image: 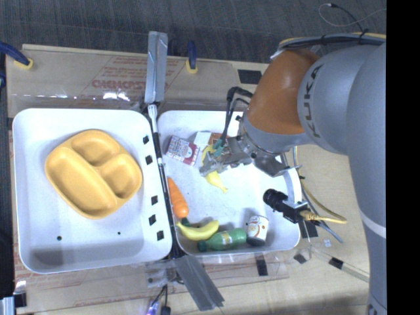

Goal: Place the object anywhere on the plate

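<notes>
Arm (308,104) over right bin (289,245) of toy food, tool (220,161) state unclear; yellow plate (93,172) in left bin (33,241).

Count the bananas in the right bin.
2. One banana lies near the front edge of the right bin, between the carrot and the green bottle. A smaller banana lies mid-bin, just below the claw. The arm may hide more.

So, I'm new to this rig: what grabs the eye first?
The big grey arm with its orange band looms over the right bin. The yellow divided plate sits alone in the left bin. A carrot, banana and green bottle line the right bin's near-left edge.
</notes>
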Action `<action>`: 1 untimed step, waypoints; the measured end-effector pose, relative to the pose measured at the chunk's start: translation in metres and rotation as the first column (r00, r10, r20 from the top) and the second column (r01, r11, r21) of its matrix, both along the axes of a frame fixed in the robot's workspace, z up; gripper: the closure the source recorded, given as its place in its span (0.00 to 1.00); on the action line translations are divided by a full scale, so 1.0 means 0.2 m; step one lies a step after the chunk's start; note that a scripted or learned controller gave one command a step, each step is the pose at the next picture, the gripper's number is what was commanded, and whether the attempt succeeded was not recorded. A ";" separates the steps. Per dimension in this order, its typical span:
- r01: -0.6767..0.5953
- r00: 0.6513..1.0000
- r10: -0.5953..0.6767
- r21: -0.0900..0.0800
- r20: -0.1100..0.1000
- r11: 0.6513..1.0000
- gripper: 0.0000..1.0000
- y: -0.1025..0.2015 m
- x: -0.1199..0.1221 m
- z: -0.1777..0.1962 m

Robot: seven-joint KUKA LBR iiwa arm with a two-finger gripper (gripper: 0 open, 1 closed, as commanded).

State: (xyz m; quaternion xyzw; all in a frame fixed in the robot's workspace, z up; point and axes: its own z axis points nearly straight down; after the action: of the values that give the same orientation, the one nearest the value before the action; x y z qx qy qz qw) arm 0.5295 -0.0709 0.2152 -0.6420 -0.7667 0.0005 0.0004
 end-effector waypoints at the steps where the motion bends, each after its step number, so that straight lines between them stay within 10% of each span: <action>1: -0.035 0.999 0.035 0.000 0.000 0.999 1.00 0.34 0.05 -0.01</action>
State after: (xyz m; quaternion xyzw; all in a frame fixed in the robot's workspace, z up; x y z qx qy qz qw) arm 0.5389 -0.0024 0.2125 -0.6285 -0.7778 0.0008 0.0003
